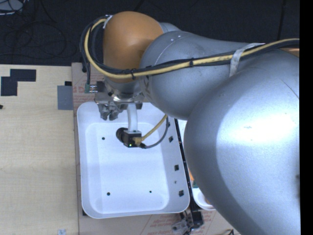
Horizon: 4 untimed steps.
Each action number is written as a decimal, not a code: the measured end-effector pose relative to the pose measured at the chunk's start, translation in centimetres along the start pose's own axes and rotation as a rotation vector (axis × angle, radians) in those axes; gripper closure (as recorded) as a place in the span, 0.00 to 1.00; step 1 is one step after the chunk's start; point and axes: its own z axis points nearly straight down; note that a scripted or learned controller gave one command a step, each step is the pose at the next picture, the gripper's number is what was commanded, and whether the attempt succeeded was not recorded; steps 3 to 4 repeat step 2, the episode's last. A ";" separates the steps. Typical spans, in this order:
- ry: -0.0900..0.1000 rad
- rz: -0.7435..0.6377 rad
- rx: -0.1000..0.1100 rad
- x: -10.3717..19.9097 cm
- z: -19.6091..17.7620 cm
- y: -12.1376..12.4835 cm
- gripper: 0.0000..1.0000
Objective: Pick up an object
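1. Closest to the lens: grey arm, bulking across the right half and covering nearly all of the right bin.
2. Far left: pale wooden bench, flat and bare-looking beside the bins.
3. Next rightward: left bin, white floor marked by a few small dark dots.
4. Over that bin's far-left corner: pincer, hanging below the orange band, pointing down close by the far wall. Cannot tell whether open or closed; nothing seen in its grip.
5. Further right, at the arm's lower edge: right bin, with a curved bit of white rim peeking out. Just above it, an orange-green sliver, too small and too covered to name.
6. Judged the likeliest object to pick: lies right of the pincer and nearer the camera, across the divide between the bins, well apart. Long axis not to be told. Probably calls for a lift clear of the wall and a sweep rightward before any descent.
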 end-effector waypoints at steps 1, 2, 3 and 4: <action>0.000 0.001 0.000 0.0 13.1 0.9 1.00; -0.001 0.006 0.002 -5.2 12.5 1.0 1.00; -0.001 0.006 0.002 -5.2 12.5 1.0 1.00; -0.001 0.006 0.002 -5.2 12.5 1.0 1.00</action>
